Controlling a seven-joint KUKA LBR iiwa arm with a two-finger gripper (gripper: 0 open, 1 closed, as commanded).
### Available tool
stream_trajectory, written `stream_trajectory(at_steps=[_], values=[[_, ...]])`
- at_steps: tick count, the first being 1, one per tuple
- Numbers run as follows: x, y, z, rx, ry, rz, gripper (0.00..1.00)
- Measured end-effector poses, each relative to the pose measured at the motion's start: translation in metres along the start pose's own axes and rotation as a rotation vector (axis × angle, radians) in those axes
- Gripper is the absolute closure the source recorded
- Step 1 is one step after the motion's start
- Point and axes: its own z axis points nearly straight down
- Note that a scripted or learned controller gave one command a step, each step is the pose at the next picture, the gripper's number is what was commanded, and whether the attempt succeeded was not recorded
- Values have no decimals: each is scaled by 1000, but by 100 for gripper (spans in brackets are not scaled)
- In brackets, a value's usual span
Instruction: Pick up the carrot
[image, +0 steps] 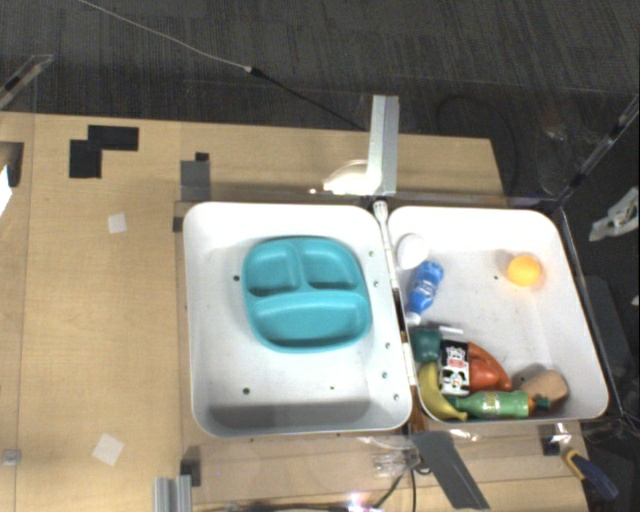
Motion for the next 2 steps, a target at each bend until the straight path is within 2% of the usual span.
stream_trajectory(at_steps=[1, 2], values=[[8, -25, 59, -2, 1, -356, 0], [12, -22, 154, -7, 5, -416, 0]])
